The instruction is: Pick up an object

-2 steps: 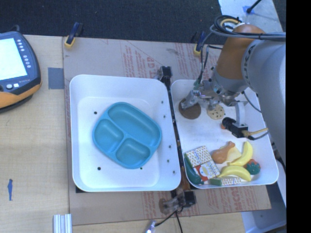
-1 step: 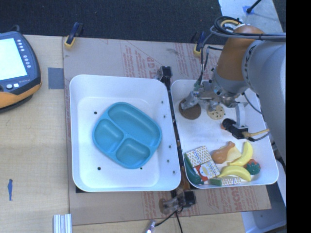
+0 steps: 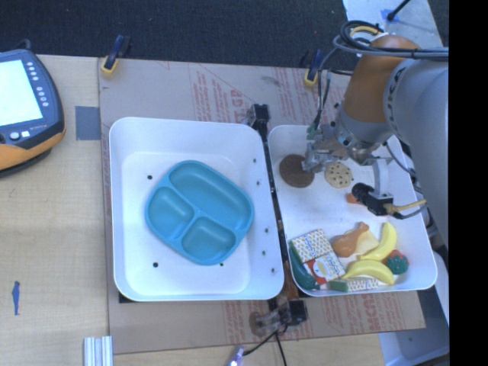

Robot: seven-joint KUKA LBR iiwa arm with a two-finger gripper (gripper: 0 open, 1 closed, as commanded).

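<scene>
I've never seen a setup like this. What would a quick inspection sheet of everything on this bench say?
Surface: cardboard-covered bench bearing two white bins, the left bin and the right bin.
Job's things: in the right bin, a brown disc, cookie, bananas, strawberry, small boxes.
Clutter: blue divided plate in the left bin.
Gripper: gripper over the right bin's far end, beside the disc; jaws' state unclear.
Cables: black cables loop atop the arm; a wire at the near edge.
Surroundings: pendant at left; yellow clamps on the far edge.
</scene>
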